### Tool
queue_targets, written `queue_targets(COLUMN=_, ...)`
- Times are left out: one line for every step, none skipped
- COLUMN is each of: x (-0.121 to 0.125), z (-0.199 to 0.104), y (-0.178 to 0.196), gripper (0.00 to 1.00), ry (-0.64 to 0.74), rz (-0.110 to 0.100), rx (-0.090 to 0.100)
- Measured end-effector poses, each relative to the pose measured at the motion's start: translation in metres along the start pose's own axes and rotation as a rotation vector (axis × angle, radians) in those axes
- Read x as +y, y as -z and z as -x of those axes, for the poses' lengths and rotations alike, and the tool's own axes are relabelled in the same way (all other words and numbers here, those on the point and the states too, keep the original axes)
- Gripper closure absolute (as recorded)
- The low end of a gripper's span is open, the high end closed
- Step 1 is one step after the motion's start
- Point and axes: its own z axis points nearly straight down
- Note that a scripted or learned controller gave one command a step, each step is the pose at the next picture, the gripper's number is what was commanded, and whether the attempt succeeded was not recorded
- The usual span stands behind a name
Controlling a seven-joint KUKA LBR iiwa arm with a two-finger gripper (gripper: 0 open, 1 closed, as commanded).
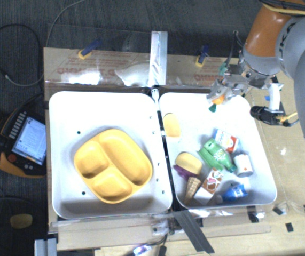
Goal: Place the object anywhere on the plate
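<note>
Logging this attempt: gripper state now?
Gripper: over the right bin's far edge, something small, orange and green, at its tip; open or closed cannot be told.

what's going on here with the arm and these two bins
A robot arm reaches in over the far edge of the right bin, its gripper carrying a small orange and green piece, perhaps a toy carrot. The yellow divided plate sits in the left bin, nothing on it yet. Other toy food remains in the right bin, including an ice cream cone, a green bottle and a small can.
</note>
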Motion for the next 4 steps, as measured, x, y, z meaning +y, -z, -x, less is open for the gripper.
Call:
queue_targets(x=-0.138, z=-0.064, y=-0.019, gripper=1.00, ry=-0.282, rz=-0.003, rx=0.010)
queue_targets(x=-0.123, z=-0.146, y=0.027, gripper=1.00, ry=-0.316, rz=-0.002, rx=0.007)
queue_targets(x=-0.182, z=-0.205, y=-0.030, gripper=1.00, ry=-0.213, rz=-0.004, rx=0.007)
queue_targets(x=-0.180, z=-0.250, y=0.092, gripper=1.00, ry=-0.218, rz=0.002, rx=0.002)
